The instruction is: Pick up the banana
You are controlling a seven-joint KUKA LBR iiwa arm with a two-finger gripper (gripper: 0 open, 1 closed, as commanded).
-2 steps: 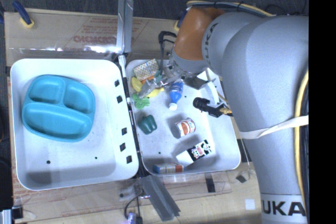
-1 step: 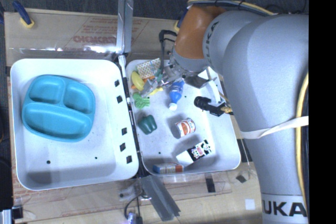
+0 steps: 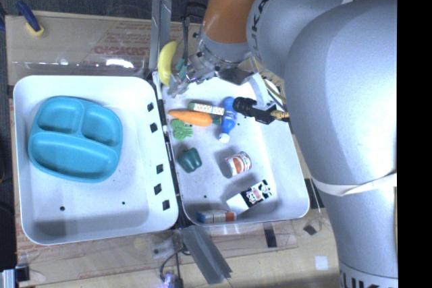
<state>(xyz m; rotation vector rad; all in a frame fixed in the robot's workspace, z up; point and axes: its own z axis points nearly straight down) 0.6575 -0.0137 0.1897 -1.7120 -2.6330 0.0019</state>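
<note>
The banana (image 3: 167,61) is seen upright at the right bin's (image 3: 283,202) far left corner, against the wall; the gripper (image 3: 181,79) is positioned just beside its lower end; whether anything is gripped cannot be told; a carrot (image 3: 191,118) lies nearby; a blue tray (image 3: 74,138) sits in the left bin (image 3: 40,229).
</note>
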